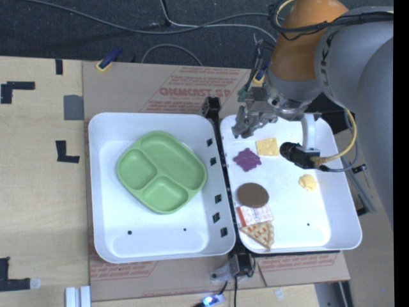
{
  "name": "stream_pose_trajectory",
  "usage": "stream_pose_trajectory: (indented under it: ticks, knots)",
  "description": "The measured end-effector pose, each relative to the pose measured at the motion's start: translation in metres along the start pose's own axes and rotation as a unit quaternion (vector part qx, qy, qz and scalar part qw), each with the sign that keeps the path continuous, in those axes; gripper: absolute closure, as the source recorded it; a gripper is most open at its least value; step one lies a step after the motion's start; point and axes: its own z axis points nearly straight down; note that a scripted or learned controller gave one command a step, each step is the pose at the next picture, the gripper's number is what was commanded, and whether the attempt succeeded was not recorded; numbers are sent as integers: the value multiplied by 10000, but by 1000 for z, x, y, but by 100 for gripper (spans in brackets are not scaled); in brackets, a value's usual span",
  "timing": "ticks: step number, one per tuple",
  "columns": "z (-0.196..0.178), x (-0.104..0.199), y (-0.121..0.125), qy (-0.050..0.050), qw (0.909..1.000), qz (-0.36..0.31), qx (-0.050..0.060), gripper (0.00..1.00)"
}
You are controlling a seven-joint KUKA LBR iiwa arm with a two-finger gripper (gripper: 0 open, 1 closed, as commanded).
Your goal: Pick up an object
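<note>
Both white bins (102, 190) look like smooth, slightly glossy plastic, and the green divided tray (162, 170) in the left one has a matt plastic surface. They sit on a flat sheet of brown printed cardboard (172, 88) over the pale, wood-look counter (32, 190). At upper right, the arm's orange band (300, 31) shines glossy above smooth grey casing (364, 56).

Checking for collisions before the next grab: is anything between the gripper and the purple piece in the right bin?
Nothing visible is. The gripper hangs over the right bin's far left corner, and the purple piece lies just below it in view; the yellow square sits off to the side.
</note>
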Motion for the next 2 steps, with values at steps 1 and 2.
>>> stream_pose_trajectory:
  ticks: [1, 2]
  knots:
    - [18, 49, 11, 4, 10000, -9, 7, 100]
    - [14, 103, 37, 9, 10000, -14, -8, 100]
